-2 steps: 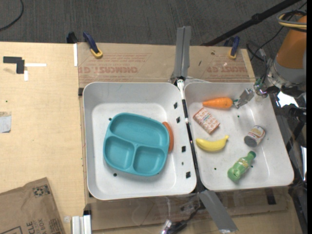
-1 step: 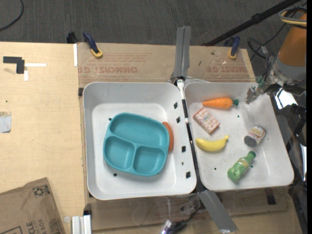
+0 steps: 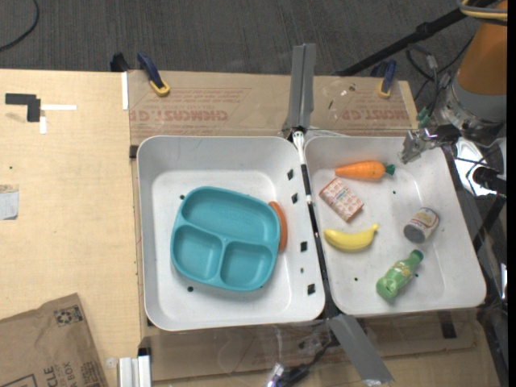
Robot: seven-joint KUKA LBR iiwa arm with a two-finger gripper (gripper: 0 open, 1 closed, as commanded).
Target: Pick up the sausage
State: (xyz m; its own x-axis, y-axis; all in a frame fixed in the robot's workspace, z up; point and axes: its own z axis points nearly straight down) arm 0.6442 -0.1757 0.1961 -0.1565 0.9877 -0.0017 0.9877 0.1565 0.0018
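The sausage (image 3: pixel 279 225) lies in the left bin (image 3: pixel 153 216), tucked against the right edge of the teal tray (image 3: pixel 222 240); only an orange-brown sliver of it shows, curving along the tray's rim. It looks to be touching the tray, wedged between it and the bin's right wall. Nothing grips it, so the pick itself is not yet done.

In the right bin (image 3: pixel 463 240) sit a carrot (image 3: pixel 363 170) near the back, a pink box (image 3: pixel 342 199) just in front of it, a banana (image 3: pixel 351 238) nearer the middle, a small can (image 3: pixel 421 224) to the right, and a green bottle (image 3: pixel 398 276) toward the front.

The end effector (image 3: pixel 415 145) hovers at the back right corner of the right bin, above its rim and near the carrot's leafy end, well apart from the sausage. Whether it is open or closed cannot be told at this size; no object is seen in it. The orange band of the arm (image 3: pixel 486 51) rises above it at the right.

As a judgement, the task is at its start: the arm has yet to cross over the divider between the bins, come down beside the tray, and close on the sausage. The tight spot against the tray may make that grasp awkward
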